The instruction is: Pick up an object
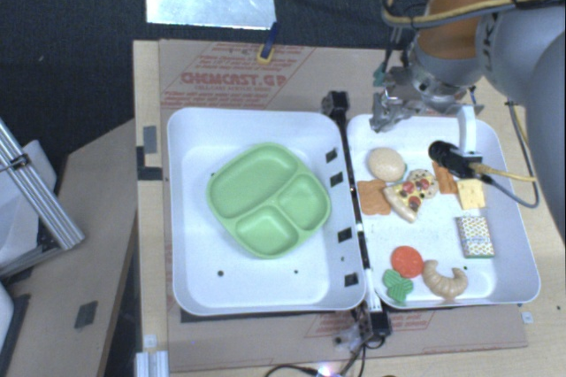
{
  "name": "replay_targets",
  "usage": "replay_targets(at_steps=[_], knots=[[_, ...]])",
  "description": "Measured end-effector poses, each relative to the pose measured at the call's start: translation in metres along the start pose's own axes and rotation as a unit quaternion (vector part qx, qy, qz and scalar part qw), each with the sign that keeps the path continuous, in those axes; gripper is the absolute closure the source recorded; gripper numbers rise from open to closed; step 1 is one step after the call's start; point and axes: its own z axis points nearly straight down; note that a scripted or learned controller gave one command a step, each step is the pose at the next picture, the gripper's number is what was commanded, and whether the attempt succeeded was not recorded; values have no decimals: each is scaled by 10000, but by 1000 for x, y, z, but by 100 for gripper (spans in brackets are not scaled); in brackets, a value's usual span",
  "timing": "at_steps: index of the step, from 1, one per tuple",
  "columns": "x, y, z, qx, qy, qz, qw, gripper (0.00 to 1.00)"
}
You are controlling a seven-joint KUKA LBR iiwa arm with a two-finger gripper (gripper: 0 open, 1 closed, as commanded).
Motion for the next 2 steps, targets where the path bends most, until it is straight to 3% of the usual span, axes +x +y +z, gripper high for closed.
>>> replay_targets(at_steps=[1, 2], knots=[[62, -13, 5, 12, 2, -2, 10000, 100], [91, -21, -12, -2, -4, 8, 10000, 100]])
